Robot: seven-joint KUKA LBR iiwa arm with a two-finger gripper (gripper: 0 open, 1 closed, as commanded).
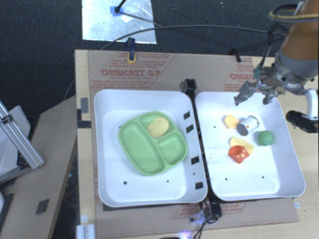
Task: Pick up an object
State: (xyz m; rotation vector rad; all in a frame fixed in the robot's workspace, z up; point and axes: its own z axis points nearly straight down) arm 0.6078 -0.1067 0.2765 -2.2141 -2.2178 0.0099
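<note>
Two bins are sitting side by side on the worktop [149,68]. The left bin [109,183] is holding a divided tray [142,153], with a food piece [158,127] lying in its 1 o'clock compartment. The right bin [279,183] is holding five small objects clustered toward 1 o'clock

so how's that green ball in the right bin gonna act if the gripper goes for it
The green ball looks round and smooth, so it would probably roll if nudged and might squirt out from between closing fingers. It sits apart from the other pieces near the right bin's wall, which may stop it.
</note>
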